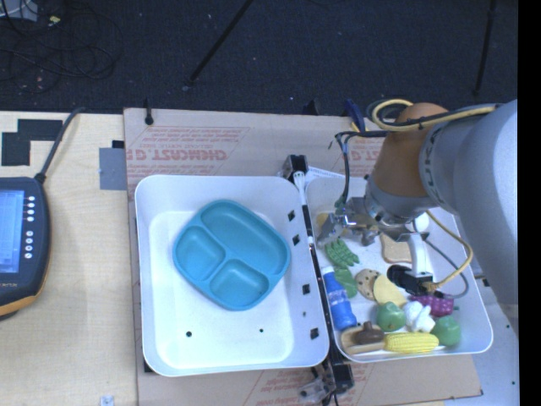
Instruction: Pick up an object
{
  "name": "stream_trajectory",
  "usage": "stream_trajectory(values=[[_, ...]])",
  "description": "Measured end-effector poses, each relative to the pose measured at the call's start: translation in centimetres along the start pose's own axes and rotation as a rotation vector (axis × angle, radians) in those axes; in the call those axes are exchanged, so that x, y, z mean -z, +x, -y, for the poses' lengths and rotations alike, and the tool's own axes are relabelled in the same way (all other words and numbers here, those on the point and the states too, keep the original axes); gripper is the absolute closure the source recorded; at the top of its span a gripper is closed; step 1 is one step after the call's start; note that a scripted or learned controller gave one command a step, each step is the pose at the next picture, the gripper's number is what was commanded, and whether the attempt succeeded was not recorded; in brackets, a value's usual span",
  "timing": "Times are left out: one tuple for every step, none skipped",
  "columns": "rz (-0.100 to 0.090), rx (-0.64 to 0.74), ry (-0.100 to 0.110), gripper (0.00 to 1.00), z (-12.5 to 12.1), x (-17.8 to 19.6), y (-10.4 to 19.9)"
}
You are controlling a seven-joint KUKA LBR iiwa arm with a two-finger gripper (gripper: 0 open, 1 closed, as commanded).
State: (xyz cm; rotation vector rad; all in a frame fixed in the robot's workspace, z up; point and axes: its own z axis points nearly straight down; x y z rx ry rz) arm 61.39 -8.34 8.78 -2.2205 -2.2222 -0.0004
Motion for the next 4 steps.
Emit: stream_trajectory(values=[[0.000, 0.000, 0.001, 0.00, -2.4, 0.0, -0.1], [-0.001, -0.001, 0.005, 0.00, 2.0, 0.0, -0.2], [-0.001, -0.002, 0.003, 0.00, 3.7, 0.0, 0.1], [-0.002, -0.003, 0.003, 1.00, 3.6, 1.1, 0.1]])
